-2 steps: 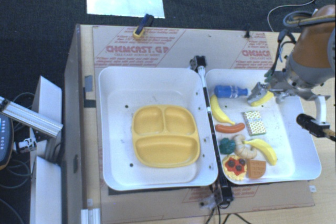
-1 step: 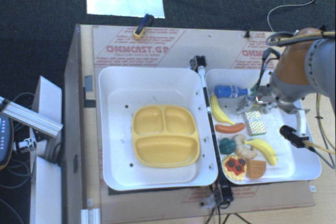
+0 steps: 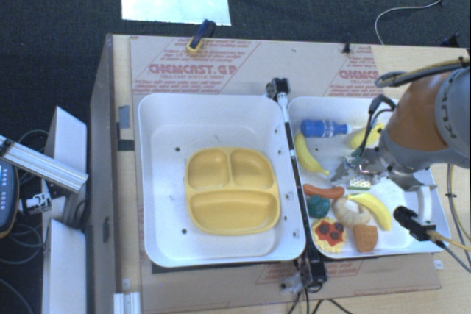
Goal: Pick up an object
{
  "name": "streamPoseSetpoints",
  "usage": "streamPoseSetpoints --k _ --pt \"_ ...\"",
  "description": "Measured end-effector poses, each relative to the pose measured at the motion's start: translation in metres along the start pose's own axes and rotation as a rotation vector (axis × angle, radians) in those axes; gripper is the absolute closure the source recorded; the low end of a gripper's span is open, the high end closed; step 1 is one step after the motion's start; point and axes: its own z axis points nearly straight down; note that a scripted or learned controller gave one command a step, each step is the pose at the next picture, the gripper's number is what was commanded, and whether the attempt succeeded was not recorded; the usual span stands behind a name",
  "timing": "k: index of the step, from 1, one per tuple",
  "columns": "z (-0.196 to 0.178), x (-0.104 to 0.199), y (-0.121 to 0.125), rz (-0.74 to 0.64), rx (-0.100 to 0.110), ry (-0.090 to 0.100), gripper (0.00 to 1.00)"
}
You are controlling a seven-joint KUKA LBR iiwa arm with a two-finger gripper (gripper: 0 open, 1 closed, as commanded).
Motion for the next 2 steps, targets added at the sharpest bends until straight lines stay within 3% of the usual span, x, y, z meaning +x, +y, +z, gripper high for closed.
streamPoseSetpoints --k 1,2 --pt "-0.010 0.000 0.001 -0.001 -0.003 0.000 1.00" --pt "-0.101 0.077 0.018 -0.003 -0.003 0.001 1.00"
